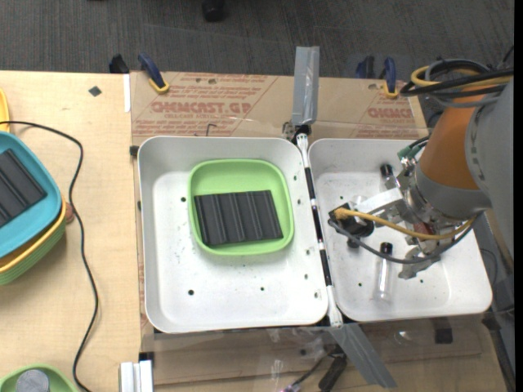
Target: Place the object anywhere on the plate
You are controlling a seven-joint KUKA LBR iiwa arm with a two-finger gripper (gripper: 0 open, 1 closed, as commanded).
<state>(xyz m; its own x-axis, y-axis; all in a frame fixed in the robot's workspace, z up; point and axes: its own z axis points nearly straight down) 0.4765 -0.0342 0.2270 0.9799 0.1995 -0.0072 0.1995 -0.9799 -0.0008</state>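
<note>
A green square plate [279,180] sits in the left white bin [163,219], with a dark grey ribbed slab [237,217] lying flat on it. In the right bin [458,296] a small clear tube with a dark end [382,278] lies on the floor near the front. My gripper [415,264] hangs low over the right bin, just right of the tube and apart from the plate. I see nothing held in it.
The two bins meet at a central rim [315,219]. Cardboard [212,104] lies behind them. Stacked teal and yellow trays [33,211] and a black cable [82,243] lie on the wooden bench to the left.
</note>
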